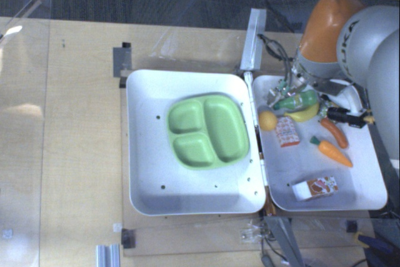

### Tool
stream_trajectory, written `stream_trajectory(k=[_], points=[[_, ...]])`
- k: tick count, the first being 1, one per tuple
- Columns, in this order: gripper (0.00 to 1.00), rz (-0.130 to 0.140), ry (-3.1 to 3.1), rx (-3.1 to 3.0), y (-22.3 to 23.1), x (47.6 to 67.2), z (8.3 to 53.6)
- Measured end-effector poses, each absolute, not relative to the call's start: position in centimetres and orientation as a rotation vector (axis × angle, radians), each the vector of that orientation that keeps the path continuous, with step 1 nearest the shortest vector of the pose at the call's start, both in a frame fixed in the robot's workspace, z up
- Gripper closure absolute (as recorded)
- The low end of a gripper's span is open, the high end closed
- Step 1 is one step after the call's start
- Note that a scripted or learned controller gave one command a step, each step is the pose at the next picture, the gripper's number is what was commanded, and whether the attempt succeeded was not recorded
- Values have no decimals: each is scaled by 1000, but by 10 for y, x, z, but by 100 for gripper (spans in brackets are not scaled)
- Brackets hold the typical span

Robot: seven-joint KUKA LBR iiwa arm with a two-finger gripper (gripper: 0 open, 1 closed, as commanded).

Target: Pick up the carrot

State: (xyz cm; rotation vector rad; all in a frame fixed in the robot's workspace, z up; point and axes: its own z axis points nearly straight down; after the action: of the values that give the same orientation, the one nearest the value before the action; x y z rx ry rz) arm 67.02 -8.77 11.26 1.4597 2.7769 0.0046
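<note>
Table (75, 134): pale wood, carrying two shallow white bins side by side.
Left bin (150, 178): holds a green divided plate (207, 130) with three compartments, lying a little right of the middle.
Right bin (365, 187): holds the loose items, with the arm reaching over its far end.
Carrot (334, 152): orange with a green top at its left end, lying flat and aslant in the right half of the right bin, apart from the hand.
Sausage (334, 132): reddish-orange, just above the carrot and roughly parallel to it.
Banana (301, 114): yellow, near the far end of the right bin, partly under a green bottle (296, 101).
Lemon (267, 120): small and yellow, close to the bin's left wall.
Red-and-white packet (287, 132): just right of the lemon.
Carton (315, 187): white with a red picture, lying on its side near the bin's front edge.
Hand (284, 89): low over the far left part of the right bin, at the green bottle; whether apart or together cannot be told.
</note>
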Motion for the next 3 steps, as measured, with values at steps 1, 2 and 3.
stream_trajectory(k=[1,2,3], points=[[100,3,2867,1266,-136,670,120],[100,5,3055,659,-95,647,91],[100,2,3123,-177,-29,641,188]])
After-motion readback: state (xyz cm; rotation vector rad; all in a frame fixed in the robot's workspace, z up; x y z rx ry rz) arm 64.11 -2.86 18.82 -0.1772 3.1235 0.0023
